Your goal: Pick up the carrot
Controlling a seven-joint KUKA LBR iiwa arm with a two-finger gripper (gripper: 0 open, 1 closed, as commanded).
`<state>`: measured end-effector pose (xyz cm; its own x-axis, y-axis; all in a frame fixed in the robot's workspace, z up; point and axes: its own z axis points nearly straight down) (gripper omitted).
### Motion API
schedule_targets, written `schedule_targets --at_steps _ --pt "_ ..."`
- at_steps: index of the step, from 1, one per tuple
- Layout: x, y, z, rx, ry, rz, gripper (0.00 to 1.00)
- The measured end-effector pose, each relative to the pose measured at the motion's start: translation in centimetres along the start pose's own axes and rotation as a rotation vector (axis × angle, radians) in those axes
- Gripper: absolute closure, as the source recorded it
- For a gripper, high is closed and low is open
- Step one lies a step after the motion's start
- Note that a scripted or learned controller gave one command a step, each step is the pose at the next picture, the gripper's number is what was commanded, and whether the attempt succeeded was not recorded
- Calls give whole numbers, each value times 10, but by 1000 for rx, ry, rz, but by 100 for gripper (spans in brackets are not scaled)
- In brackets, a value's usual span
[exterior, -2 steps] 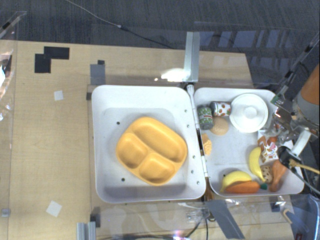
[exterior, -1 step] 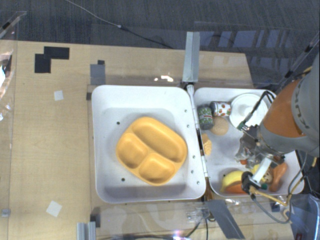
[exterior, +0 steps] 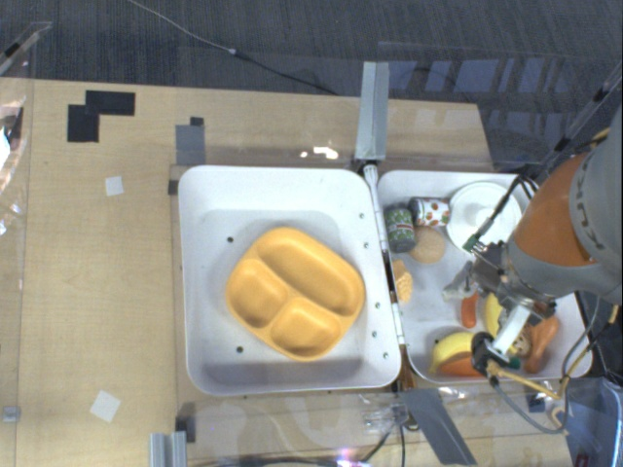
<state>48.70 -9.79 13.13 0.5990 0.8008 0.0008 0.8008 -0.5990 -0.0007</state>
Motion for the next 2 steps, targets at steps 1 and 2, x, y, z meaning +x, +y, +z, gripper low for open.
schedule_targets --at_steps 1,2 --pt "30 28 15 -1 1 212 0" --pt "-19 15 -48 -5 1 -183 0"
